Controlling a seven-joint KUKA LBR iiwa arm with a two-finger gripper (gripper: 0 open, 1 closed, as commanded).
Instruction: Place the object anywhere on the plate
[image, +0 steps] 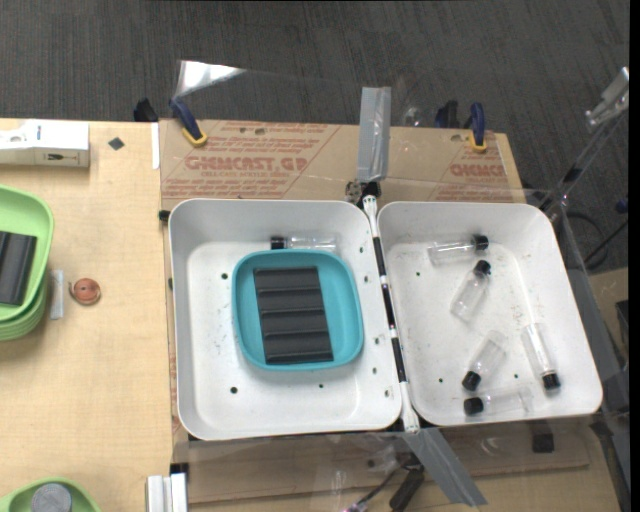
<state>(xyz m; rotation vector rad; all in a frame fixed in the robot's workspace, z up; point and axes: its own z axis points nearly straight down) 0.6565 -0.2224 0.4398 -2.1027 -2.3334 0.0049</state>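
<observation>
The pose of the arm and the state of the gripper cannot be told from this moment.
</observation>
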